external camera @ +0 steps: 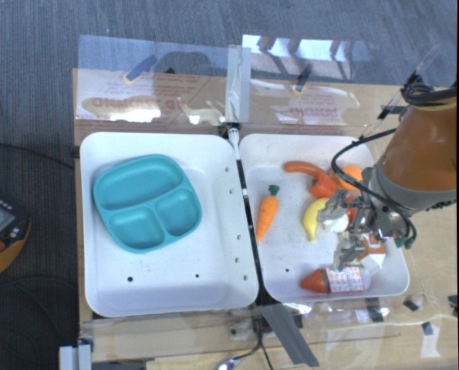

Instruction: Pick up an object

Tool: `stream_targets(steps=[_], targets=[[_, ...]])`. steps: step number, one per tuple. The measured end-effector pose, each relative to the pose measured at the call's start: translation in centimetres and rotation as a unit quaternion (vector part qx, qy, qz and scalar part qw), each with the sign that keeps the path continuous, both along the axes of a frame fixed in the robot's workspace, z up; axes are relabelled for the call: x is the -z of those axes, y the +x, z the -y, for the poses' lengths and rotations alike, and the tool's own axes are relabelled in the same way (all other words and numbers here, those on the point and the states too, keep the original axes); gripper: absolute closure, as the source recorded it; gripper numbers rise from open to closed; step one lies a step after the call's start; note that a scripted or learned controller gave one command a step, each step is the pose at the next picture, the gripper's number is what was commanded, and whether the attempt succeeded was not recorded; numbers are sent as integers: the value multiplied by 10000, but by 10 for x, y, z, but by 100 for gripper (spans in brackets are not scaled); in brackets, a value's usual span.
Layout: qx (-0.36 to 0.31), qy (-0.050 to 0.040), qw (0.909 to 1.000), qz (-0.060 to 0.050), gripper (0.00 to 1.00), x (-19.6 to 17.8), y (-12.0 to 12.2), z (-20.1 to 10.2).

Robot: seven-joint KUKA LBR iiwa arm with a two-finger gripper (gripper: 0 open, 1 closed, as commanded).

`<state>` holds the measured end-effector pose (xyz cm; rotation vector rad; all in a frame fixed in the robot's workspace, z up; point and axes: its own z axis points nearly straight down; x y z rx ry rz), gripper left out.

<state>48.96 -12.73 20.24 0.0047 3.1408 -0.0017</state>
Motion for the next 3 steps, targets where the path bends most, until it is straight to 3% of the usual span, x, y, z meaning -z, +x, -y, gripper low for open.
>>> stream_targets(steps=[1, 2, 3], targets=[[684, -8, 9976, 76, 0, 112, 56, 1], [674, -25, 9977, 94, 100, 101, 57, 0], [671, -23, 9977, 92, 0, 101, 57, 0]])
